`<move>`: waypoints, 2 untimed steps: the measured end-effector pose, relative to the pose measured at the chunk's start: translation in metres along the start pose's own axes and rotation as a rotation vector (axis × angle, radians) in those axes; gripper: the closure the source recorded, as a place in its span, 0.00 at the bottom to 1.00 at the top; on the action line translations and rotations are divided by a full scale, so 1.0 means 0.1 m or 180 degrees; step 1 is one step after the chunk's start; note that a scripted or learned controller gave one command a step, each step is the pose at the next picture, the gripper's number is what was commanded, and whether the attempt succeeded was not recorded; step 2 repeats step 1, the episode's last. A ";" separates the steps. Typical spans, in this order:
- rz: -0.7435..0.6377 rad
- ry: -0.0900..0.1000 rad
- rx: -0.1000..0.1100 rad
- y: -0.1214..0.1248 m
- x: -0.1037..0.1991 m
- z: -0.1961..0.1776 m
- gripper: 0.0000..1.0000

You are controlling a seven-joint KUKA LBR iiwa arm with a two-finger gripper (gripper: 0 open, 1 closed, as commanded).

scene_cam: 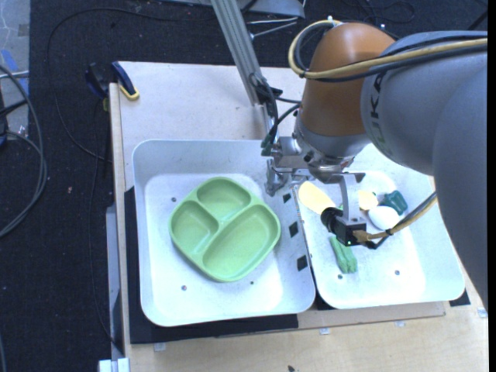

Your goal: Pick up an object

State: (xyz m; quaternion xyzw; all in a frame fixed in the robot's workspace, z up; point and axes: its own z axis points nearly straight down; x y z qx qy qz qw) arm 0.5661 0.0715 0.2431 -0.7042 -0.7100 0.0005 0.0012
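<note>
Two white bins sit side by side on the bench: the left bin holds a green divided plate, and the right bin holds a small heap of items. The arm's gripper hangs over the right bin's upper left corner, just above the heap. From where I stand I cannot tell whether its jaws are apart or together; the wrist hides them.

By my reckoning the reach is done and the grasp itself is in hand. Candidates lie close: a pale yellow piece touching the gripper's left side, a green stick-like object at six o'clock from it, and a white rounded object with a teal piece at three o'clock.

Next comes a short descent, then a closing on one item alone. Crowding is the trouble: the pieces lie near one another, a dangling cable loops among them, and the bin's dividing wall stands just beside.
</note>
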 end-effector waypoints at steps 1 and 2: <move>0.0008 -0.0002 -0.0001 -0.10 0.23 0.05 1.00; 0.0008 -0.0002 -0.0001 -0.10 0.23 0.05 1.00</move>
